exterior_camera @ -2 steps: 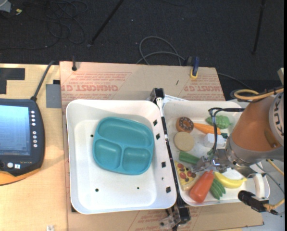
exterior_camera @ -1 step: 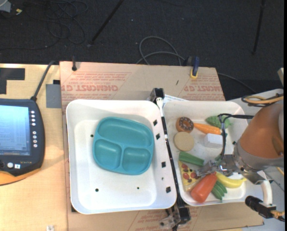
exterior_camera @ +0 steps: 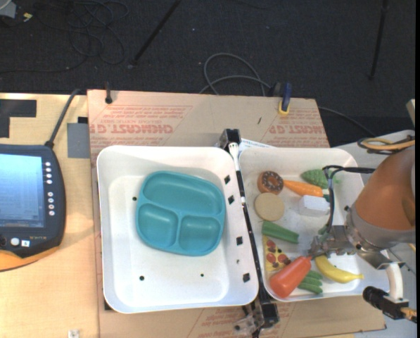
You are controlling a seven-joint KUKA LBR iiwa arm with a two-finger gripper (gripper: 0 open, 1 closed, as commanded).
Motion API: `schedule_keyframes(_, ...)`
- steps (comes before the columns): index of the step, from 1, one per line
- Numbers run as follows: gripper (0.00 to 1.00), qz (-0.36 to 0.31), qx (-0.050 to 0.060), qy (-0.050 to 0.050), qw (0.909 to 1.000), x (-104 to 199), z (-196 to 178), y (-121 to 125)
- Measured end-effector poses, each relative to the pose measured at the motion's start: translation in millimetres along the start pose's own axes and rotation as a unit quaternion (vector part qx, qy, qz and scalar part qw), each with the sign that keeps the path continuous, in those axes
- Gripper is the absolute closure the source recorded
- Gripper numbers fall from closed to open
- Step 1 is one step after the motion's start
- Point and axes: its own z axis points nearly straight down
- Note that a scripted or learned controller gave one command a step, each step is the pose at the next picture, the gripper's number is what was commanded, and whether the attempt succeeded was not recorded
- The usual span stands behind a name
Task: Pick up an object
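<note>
The right bin (exterior_camera: 250, 162) holds several toy foods. At its near end lie a red pepper (exterior_camera: 291, 276), a yellow banana (exterior_camera: 338, 271) and a pizza slice (exterior_camera: 272, 253). Farther back are a green pod (exterior_camera: 280, 232), a tan round biscuit (exterior_camera: 269, 206), a chocolate donut (exterior_camera: 271, 182), a carrot (exterior_camera: 304, 187) and a white block (exterior_camera: 313, 204). My gripper (exterior_camera: 328, 245) hangs low over the bin's near right part, just above the banana and right beside the pepper's tip. Nothing is visibly held.
The left bin (exterior_camera: 118, 259) bears a teal divided tray (exterior_camera: 181, 212). A black divider (exterior_camera: 239, 210) runs between the bins. A tablet screen (exterior_camera: 16, 192) stands at the left. The orange arm body (exterior_camera: 385, 196) covers the right bin's right side.
</note>
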Motion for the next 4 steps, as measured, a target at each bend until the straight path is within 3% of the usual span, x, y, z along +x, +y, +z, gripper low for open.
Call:
schedule_keyframes(1, 1.0, -0.008, -0.007, 0.0, 0.9999, 66, -149, 19)
schedule_keyframes(2, 1.0, -0.007, 0.002, 0.001, 1.0, 123, -85, 69)
schedule_keyframes(3, 0.0, -0.004, 0.002, 0.0, 1.0, 120, -89, 67)
schedule_keyframes(4, 0.0, -0.002, 0.003, 0.0, 1.0, 68, 16, 69)
